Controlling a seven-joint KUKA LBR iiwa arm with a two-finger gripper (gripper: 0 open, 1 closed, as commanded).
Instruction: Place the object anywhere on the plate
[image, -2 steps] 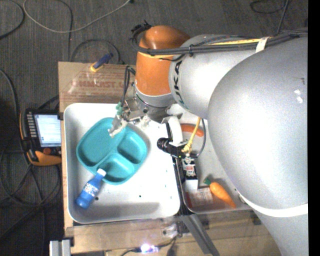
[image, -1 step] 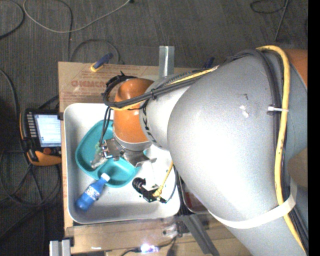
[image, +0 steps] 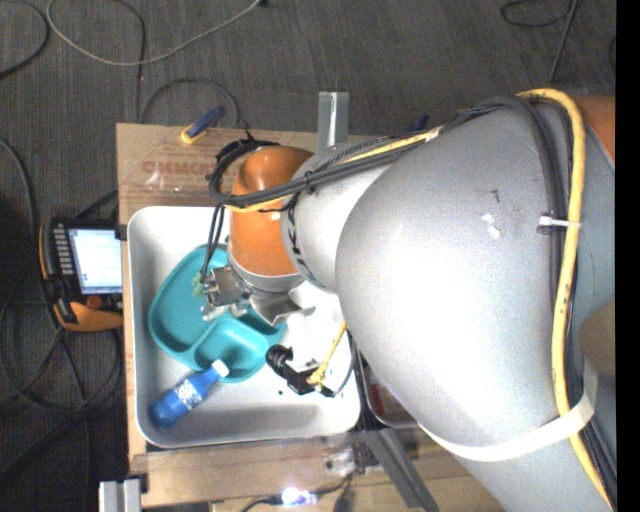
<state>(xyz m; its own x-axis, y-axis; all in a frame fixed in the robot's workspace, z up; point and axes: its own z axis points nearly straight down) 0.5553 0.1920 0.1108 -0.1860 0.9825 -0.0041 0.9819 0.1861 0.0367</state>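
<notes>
In the left white bin (image: 138, 250) the teal plate (image: 172, 312) bears no object, and the blue bottle (image: 188, 395), which I take to be the object, lies on the bin floor just beside its lower edge, so the placing is not yet done. The gripper (image: 232, 298) hangs over the plate's right side, and I cannot tell how far open it is or whether it holds anything.

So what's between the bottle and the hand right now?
Just the teal plate: in the camera view the bottle lies with its cap end at the plate's rim, and the hand hangs over the plate beyond.
</notes>
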